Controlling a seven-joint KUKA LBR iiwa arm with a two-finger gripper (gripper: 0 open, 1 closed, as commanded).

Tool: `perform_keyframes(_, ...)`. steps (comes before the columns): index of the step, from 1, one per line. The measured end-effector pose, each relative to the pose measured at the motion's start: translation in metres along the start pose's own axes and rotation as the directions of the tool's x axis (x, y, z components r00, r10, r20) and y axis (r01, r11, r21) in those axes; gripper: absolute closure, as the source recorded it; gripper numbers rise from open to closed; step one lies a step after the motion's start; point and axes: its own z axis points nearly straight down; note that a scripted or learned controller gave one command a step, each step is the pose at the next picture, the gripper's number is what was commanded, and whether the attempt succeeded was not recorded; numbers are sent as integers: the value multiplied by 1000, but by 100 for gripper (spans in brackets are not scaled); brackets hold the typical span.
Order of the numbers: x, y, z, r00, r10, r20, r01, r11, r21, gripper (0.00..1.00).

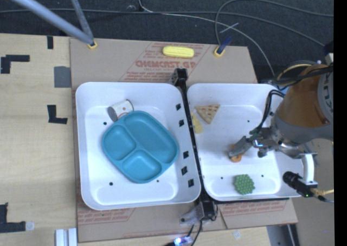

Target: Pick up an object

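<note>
Small orange object (235,158), bumpy green ball (244,184) nearby

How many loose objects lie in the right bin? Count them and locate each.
4: a tan triangular wedge at the far left, a pale yellow piece beside it, a small orange item mid-bin, a green bumpy ball near front. The arm may hide others.

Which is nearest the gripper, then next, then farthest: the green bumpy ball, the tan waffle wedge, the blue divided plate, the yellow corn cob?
1. Green bumpy ball, right bin, front.
2. Tan waffle wedge, right bin, back.
3. Blue divided plate, left bin.
4. Yellow corn cob, on cardboard behind the bins.

Measured from the gripper.
</note>
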Motion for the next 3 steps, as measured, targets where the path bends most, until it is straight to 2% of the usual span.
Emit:
perform_keyframes(1,0,0,52,1000,0,2,0,1000,-6,0)
perform_keyframes(2,0,1,39,1000,0,3,0,1000,-8,100)
perform_keyframes(3,-5,11,-12,1000,0,2,0,1000,-10,100)
